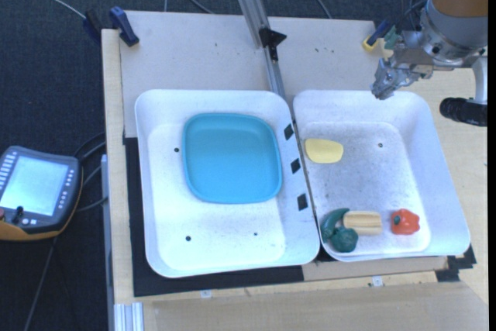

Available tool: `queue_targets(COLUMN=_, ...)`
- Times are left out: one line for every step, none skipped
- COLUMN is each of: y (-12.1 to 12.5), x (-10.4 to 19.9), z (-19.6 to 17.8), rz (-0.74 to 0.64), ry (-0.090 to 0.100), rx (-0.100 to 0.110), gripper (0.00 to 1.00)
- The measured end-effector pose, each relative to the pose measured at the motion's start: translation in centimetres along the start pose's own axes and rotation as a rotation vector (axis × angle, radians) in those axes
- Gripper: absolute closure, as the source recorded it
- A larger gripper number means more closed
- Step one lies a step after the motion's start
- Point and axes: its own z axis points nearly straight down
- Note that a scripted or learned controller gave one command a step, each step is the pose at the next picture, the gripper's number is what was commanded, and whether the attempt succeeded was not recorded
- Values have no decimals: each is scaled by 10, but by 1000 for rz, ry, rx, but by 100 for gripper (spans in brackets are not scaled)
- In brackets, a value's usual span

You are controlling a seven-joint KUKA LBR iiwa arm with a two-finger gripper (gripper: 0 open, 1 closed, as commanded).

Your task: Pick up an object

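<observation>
Looking down on my bench, two shallow white bins sit side by side. The left bin (159, 128) holds a square blue plate (231, 157). In the right bin (434, 136), a yellow piece (323, 150) lies near the left wall. Along the near edge lie a green piece (339, 230), touching a tan block (363, 222), and a red piece (404, 222) just beside it. My gripper (385, 84) hangs over the right bin's far rim, holding nothing.

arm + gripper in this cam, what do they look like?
The arm is a thick grey cylinder with an orange band above the wrist. The wrist carries a metallic block with a small green part. The gripper is a small, dull grey metal piece, tapering downward.
</observation>
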Motion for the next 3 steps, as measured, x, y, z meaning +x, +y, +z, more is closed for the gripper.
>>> queue_targets(y=-9, x=54, z=1, rz=-4, ry=1, rx=2, gripper=100)
queue_targets(y=-11, x=105, z=22, rz=-4, ry=1, rx=4, gripper=100)
queue_targets(y=-16, x=155, z=41, rz=-4, ry=1, rx=4, gripper=100)
